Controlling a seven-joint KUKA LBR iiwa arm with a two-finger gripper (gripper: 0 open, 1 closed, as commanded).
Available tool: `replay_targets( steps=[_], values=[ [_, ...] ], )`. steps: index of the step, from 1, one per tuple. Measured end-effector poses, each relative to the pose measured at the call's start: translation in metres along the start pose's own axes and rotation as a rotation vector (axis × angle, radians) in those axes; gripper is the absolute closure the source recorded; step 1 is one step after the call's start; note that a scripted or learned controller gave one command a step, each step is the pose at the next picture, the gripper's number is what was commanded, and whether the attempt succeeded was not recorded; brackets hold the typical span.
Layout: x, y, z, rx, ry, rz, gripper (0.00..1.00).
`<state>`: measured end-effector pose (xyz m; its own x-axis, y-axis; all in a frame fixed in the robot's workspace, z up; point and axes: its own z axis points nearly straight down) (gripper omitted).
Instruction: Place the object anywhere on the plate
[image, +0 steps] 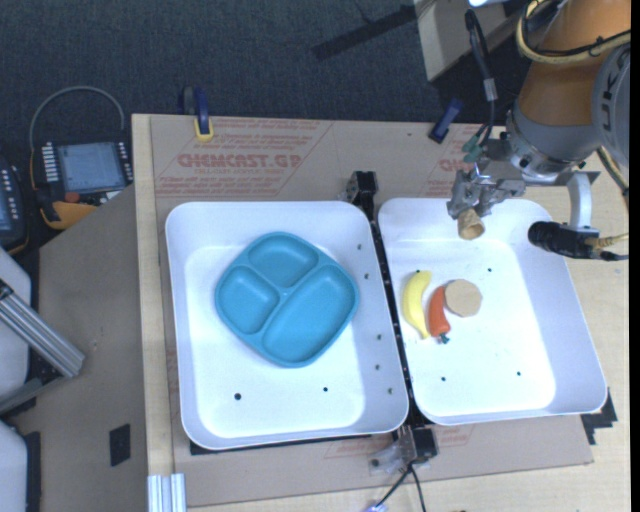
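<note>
Two shallow white bins side by side on the bench. Left bin (190, 250) carries a blue plastic plate (287, 298) with three compartments, sitting slightly left of the bin's centre, nothing on it.

Right bin (560, 340): three small items clustered near its left-centre. A yellow toy banana (415, 302) lies lengthwise, nearest the divider between bins. Just beside it, touching or nearly so, a small orange-red carrot-shaped piece (438, 313). A round tan disc-shaped piece (463, 298) sits against the upper right of the orange piece.

The grey arm with its orange band (565, 95) enters from the upper right. The two-finger gripper (470, 212) hangs over the far edge of the right bin, near its top rim. A small tan cylindrical piece, cork-like (471, 227), sits at the fingertips, lower end poking out below them. Fingers look drawn in close on its upper part, gap narrow; exact contact on each side is hard to resolve at this size. The tan cylinder is well apart from the blue plate, over the other bin, and apart from the cluster of three.

A black cable-ended part (560, 238) juts off the wrist to the right.
</note>
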<state>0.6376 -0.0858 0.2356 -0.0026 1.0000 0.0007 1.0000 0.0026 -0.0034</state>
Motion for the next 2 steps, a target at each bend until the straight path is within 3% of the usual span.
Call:
replay_targets(
  steps=[2],
  values=[
    [0.111, -0.014, -0.007, -0.001, 0.001, -0.002, 1.0]
  ],
)
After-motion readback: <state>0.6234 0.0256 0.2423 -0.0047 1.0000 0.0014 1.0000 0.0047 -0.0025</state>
